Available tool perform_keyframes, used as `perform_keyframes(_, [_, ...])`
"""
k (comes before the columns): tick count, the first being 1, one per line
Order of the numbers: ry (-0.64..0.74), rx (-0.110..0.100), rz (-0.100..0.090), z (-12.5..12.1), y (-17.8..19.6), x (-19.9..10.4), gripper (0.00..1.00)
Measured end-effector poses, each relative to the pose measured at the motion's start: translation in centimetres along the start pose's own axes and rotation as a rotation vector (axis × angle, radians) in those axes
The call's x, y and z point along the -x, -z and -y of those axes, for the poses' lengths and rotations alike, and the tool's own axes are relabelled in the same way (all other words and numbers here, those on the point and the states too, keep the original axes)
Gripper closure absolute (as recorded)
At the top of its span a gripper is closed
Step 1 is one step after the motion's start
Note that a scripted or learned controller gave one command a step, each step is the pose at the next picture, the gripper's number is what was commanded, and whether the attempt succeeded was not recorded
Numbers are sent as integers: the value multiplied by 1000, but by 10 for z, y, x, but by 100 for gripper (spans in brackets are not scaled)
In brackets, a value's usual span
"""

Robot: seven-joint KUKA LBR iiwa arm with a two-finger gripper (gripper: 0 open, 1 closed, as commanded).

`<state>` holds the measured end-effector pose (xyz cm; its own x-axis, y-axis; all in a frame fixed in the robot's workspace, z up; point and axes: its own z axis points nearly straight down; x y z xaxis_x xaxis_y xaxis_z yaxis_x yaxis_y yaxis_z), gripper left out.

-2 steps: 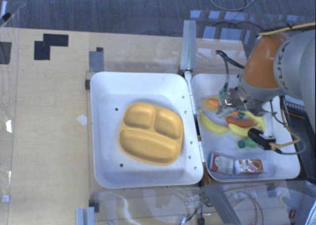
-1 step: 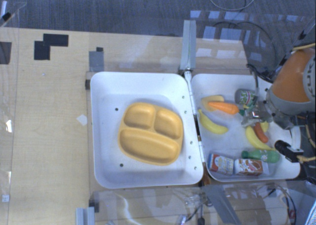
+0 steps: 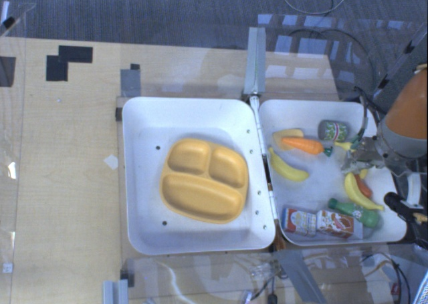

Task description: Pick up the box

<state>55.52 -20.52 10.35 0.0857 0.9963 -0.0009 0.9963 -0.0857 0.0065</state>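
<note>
- Box (image 3: 317, 222) lies flat along the near wall of the right bin (image 3: 304, 110), a red and white carton with its long side parallel to that wall; I see nothing touching it from above.
- Gripper (image 3: 361, 156) sits over the same right bin, toward its far-right side and well apart from the box; I cannot tell from here whether it is spread or pressed together, as the metal parts blur into the clutter.
- Arm (image 3: 408, 115), grey with its orange band, enters the right bin from that bin's right edge.
- Inside the right bin I also count a carrot (image 3: 302, 145) near the far wall, a banana (image 3: 287, 168) just beside the left wall, a small can (image 3: 333, 130) by the far wall, a second banana (image 3: 360, 192) under the gripper's side, and a green bottle (image 3: 354, 212) just beyond the box, touching or nearly so.
- Left of the right bin, the left bin (image 3: 144, 229) holds a yellow divided tray (image 3: 204, 180) near its middle.
- Both bins rest on the wooden desk (image 3: 60, 162).
</note>
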Motion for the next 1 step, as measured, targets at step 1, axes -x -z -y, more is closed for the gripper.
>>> perform_keyframes(1, [-217,7,0,5,-14,-62,100])
